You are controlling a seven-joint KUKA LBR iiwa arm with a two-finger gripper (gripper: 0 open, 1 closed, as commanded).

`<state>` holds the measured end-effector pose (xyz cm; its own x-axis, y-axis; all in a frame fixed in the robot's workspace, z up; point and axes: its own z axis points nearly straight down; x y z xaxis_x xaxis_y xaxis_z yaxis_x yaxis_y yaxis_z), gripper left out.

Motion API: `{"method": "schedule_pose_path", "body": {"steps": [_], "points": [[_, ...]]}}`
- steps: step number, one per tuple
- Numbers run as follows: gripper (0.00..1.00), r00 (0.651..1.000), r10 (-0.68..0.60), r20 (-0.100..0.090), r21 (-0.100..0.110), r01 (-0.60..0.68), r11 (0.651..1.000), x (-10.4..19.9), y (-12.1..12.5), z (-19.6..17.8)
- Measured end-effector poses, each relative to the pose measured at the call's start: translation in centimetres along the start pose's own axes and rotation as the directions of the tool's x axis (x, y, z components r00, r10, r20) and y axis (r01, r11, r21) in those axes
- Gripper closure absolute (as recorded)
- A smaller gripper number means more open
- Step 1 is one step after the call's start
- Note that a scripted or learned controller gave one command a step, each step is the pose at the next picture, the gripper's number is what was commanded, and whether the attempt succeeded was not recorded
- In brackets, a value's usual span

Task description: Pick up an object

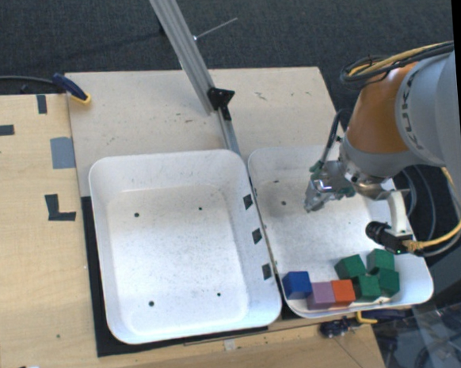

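Observation:
Several small blocks lie along the near edge of the right bin [293,222]: a blue block [297,283], a purple block [323,293], an orange block [343,291] and a cluster of green blocks [370,274]. My gripper [317,197] hangs over the middle of the right bin, well behind the blocks, its metal fingers pointing down and to the left. Nothing shows between them. The grey arm with its orange band [381,124] comes in from the right.
The left bin [175,243] lies beside the right one, split from it by a raised rim. A slanted metal pole [193,59] crosses the bench behind the bins. Cables [437,234] loop at the right bin's right side.

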<state>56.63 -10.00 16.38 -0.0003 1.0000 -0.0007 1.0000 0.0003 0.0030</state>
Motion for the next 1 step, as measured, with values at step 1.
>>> {"method": "schedule_pose_path", "body": {"steps": [1], "points": [[1.00, 1.000, -0.001, 0.000, 0.000, 0.001, 1.000, 0.02, 0.10, -3.87]]}}
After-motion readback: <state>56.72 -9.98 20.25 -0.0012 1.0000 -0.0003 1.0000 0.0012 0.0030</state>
